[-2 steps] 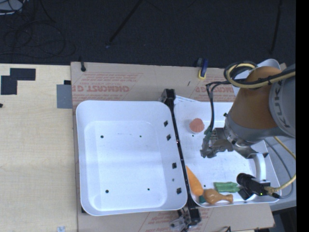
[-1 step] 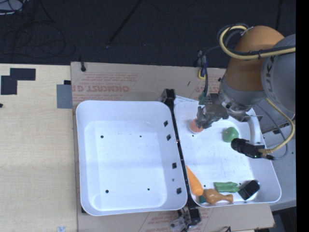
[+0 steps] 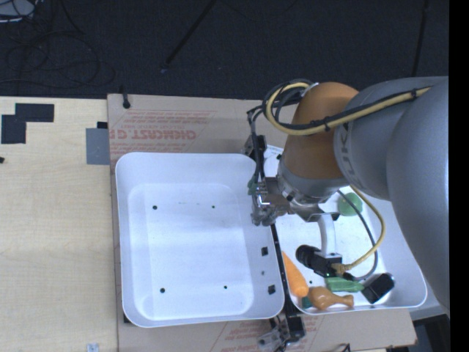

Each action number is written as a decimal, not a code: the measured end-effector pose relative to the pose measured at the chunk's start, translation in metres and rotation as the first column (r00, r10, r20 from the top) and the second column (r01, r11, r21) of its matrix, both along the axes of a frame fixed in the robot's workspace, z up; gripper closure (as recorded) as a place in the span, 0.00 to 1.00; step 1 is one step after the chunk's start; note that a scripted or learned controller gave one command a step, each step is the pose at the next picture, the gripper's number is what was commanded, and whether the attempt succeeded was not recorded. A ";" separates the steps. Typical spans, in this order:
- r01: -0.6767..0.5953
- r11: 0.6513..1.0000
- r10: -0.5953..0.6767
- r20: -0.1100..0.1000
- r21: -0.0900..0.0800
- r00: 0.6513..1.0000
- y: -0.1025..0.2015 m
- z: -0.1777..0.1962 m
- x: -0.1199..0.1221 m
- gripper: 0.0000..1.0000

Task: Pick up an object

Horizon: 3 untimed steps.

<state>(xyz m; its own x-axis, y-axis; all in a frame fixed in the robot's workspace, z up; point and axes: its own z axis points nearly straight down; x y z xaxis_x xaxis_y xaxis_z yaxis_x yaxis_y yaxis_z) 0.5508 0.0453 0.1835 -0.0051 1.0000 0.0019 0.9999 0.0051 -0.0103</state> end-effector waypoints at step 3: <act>0.003 1.000 -0.003 0.006 -0.003 1.000 0.115 0.034 0.085 1.00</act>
<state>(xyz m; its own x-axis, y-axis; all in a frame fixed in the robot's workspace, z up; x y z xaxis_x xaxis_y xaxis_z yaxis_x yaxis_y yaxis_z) 0.6362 0.1608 0.2174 -0.0021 1.0000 -0.0010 1.0000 0.0021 -0.0040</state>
